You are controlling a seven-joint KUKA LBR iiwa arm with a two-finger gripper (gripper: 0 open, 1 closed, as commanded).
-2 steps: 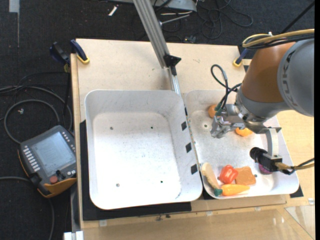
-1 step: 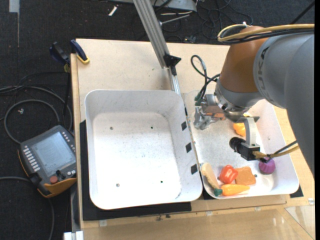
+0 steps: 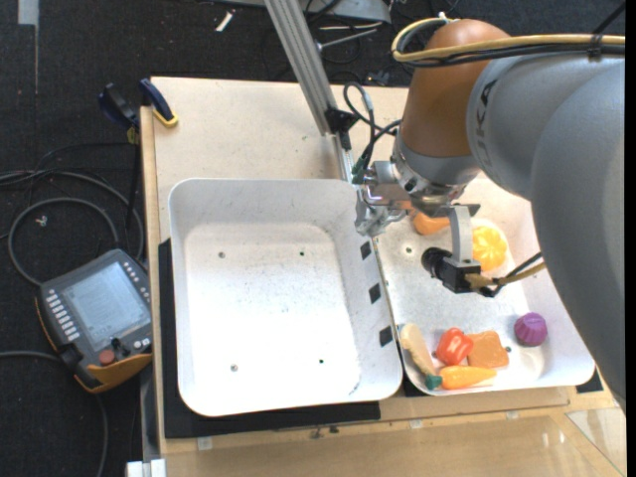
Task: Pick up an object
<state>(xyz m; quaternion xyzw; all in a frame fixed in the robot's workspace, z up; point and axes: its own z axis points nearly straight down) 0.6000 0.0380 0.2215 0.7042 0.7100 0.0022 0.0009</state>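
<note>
In the camera view, the grey arm reaches in from the right over the surface, its orange band above the wrist hanging over the right bin. The gripper sits low at the upper left corner of that bin, close to the wall shared with the left bin; its state cannot be told from here, and nothing can be seen in its hold. Just beside it lies a small orange piece, partly hidden by the wrist. A yellow object lies to its right. Along the bin's near edge sit a red pepper, an orange block, a carrot, a pale stick-shaped item and, a little apart, a purple object.
</note>
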